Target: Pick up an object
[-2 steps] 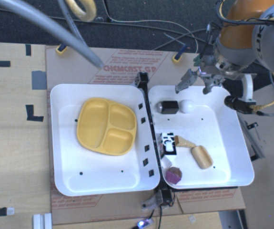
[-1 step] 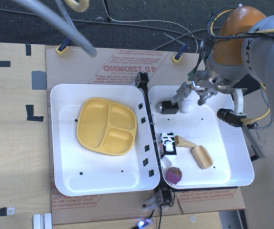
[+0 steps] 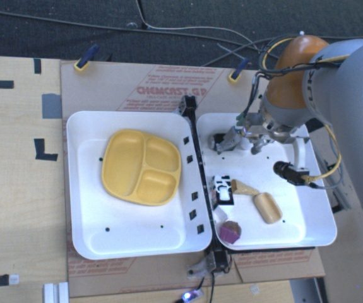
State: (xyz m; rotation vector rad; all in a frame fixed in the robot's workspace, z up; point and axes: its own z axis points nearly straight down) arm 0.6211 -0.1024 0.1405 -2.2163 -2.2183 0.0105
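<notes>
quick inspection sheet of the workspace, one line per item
surface: two white bins side by side on cardboard over a wooden bench
job's things: yellow divided plate in left bin; wooden tool, purple object and black-and-white item in right bin
clutter: nothing seen
grippers: gripper low over right bin's far left part, nothing seen between its fingers
cables: black cables across the dark floor beyond the bench
surroundings: yellow clamps on the cardboard's far edge
</notes>
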